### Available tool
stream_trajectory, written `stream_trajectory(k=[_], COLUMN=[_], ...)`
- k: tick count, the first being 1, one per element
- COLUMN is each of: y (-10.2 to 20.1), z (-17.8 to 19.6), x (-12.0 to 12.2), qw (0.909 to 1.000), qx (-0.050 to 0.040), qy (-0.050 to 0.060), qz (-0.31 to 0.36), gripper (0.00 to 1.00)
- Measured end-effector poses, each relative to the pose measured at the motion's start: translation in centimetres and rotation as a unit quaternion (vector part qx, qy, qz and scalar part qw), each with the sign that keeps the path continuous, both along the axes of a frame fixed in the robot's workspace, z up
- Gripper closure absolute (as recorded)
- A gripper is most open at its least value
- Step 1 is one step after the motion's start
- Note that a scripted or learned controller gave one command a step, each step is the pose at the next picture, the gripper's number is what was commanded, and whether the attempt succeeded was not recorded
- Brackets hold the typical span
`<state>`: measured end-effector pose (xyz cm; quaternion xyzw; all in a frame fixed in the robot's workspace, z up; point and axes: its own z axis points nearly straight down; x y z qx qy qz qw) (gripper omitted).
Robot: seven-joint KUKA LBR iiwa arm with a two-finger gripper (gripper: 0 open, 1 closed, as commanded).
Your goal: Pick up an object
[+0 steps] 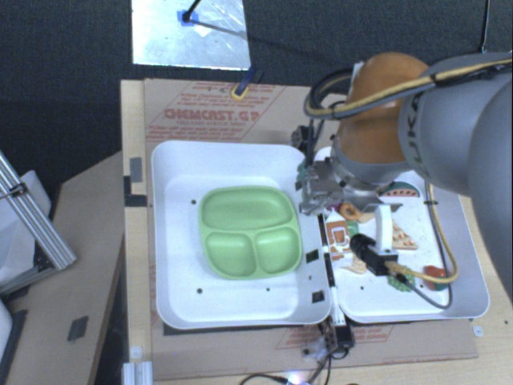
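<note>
My gripper (313,200) hangs low over the left edge of the right bin (469,295), close to the wall between the two bins. The grey arm with its orange band (377,107) covers much of that bin. Small toy foods lie around the gripper in the right bin: a watermelon slice (403,189), an orange piece (349,211), a pizza slice (405,240), a card with an orange print (337,234) and a red piece (434,273). Nothing shows clearly in the gripper's grasp.
The left bin (172,215) holds a green divided plate (248,231), just left of the gripper. Both bins rest on a cardboard sheet (208,111). A shiny metal plate (191,22) lies at the back, and a metal frame (32,215) stands at the far left.
</note>
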<state>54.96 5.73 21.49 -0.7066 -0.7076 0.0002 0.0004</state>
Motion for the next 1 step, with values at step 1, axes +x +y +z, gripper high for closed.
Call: stream_trajectory(k=[1], y=[0.17], z=[1.94], x=[-0.05], qw=[1.0000], qx=[0.0002], qy=[-0.002], qz=[0.001], gripper=[1.00])
